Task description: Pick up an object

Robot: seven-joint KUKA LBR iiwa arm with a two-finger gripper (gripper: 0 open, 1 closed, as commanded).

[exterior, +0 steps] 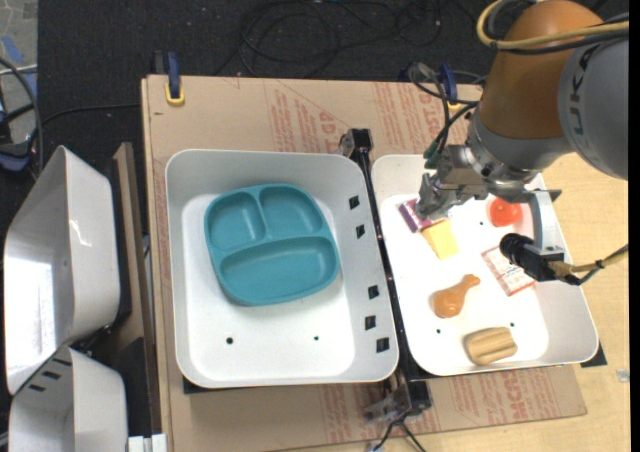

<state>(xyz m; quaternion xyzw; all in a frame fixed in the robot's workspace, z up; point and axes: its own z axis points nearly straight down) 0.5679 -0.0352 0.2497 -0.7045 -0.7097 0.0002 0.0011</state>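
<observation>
My gripper (436, 202) hangs over the upper left part of the right bin (572, 340), its fingers pointing down right above a yellow block (439, 238) and a purple-and-white item (409, 214). An orange drumstick-shaped toy (454, 296) lies mid-bin. A tan bread-like piece (490, 344) rests near the front. A red object (505, 211) and a small red-and-white packet (507, 271) lie toward the right, partly behind the arm's hardware. Nothing is visibly between the fingers.
The left bin (200, 340) holds a teal divided plate (270, 243). A black divider with clips (372, 270) runs between the bins. The arm's orange band and grey body (545, 70) loom over the right bin's back. White tubs (55, 270) stand at the far left.
</observation>
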